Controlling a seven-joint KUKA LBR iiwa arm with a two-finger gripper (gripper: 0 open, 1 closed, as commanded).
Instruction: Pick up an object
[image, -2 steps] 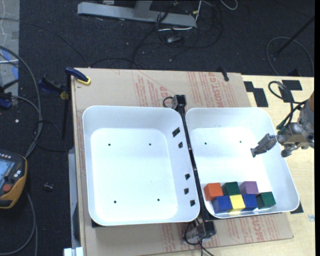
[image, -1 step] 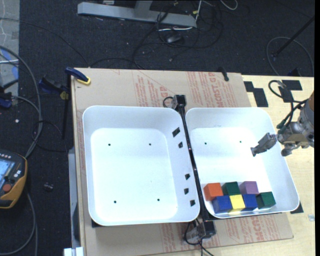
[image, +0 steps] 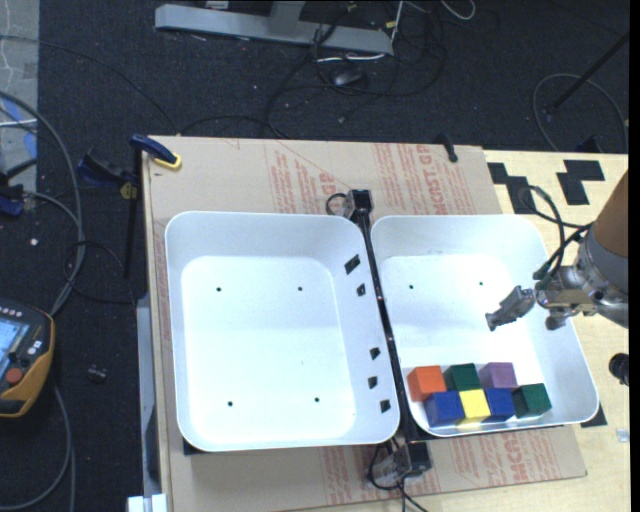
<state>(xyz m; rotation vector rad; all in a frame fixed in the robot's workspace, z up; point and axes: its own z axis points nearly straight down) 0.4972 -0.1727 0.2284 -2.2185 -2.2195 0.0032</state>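
Observation:
Several small blocks lie packed together at the near edge of the right bin (image: 440, 240): an orange block (image: 427, 380), a dark green block (image: 462, 377), a purple block (image: 498, 375), a blue block (image: 443, 406), a yellow block (image: 473, 403), another blue block (image: 500, 401) and a green block (image: 532, 399). My gripper (image: 527, 308) hangs over the right side of that bin, above and to the right of the blocks, apart from them. One dark finger (image: 505, 310) points left. Nothing shows between the fingers.
The left bin (image: 262, 335) sits beside the right one, with a black divider strip (image: 375, 320) between them. Both rest on a cardboard sheet (image: 300, 170). Cables, a clamp (image: 155, 152) and a yellow device (image: 20, 355) lie off the bench at left.

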